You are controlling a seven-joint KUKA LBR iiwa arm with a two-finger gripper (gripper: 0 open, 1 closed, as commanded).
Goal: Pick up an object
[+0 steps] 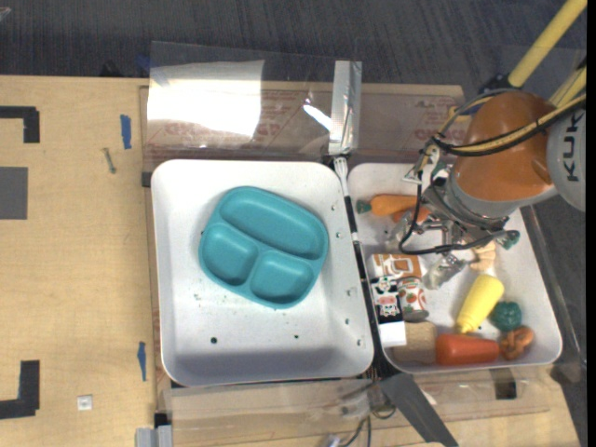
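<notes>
1. Leftmost, bare desk [65,277] w/ black marks.
2. Left bin [177,324]: teal divided plate [264,245], approx centred.
3. Right bin [545,277], near its left wall: printed carton [399,287]; orange carrot [396,205] at far end.
4. Arm w/ orange band [503,147] over right bin; fingers [447,270] low amid clutter, can't tell their state.
5. Yellow bottle [480,302], red piece [468,348], green item [507,316] at near-right corner.

A teal three-compartment plastic plate [264,244] lies in the left shallow white bin [177,324]. The grey arm's gripper [453,250] hangs over the right white bin [545,291], above an orange carrot-shaped toy [389,206], a yellow plastic bottle [480,302], a red cylindrical toy [466,348] and small printed cartons [399,282].
</notes>
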